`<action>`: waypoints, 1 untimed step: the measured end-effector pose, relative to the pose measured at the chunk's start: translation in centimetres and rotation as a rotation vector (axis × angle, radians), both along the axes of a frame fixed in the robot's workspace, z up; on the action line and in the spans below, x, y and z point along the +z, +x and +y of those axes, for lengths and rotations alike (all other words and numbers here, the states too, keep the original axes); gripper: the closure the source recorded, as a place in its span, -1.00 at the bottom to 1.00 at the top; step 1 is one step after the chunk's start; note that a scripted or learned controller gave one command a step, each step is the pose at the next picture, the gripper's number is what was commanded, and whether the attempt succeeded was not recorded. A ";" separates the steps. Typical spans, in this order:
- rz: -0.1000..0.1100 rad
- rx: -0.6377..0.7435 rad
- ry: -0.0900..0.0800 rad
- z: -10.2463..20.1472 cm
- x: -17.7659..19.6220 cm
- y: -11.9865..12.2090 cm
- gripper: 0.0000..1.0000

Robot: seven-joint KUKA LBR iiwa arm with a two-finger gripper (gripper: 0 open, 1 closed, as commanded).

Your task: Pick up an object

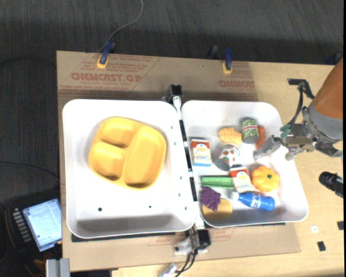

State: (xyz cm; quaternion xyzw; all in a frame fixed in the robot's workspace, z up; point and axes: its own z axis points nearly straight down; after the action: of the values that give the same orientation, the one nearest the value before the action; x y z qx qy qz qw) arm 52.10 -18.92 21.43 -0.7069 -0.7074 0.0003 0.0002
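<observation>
Nearest us, along the right bin's (288, 212) front edge, we see purple grapes (209, 197) and a blue bottle (257, 201) lying flat, its long axis running along that edge, cap toward the right corner. Behind them sit an orange pumpkin (265, 178) and a green can (249, 129) near the back edge. At the bin's right rim, the gripper (271, 145) hovers; whether its fingers are spread or clenched we cannot tell. We judge nothing lifted yet: the whole pick remains.
</observation>
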 end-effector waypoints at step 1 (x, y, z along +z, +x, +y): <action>-0.005 0.005 0.008 -2.6 -11.8 5.0 -1.00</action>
State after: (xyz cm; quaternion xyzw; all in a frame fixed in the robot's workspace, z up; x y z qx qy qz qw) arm 57.06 -21.54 9.61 -0.7049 -0.7093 -0.0044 0.0014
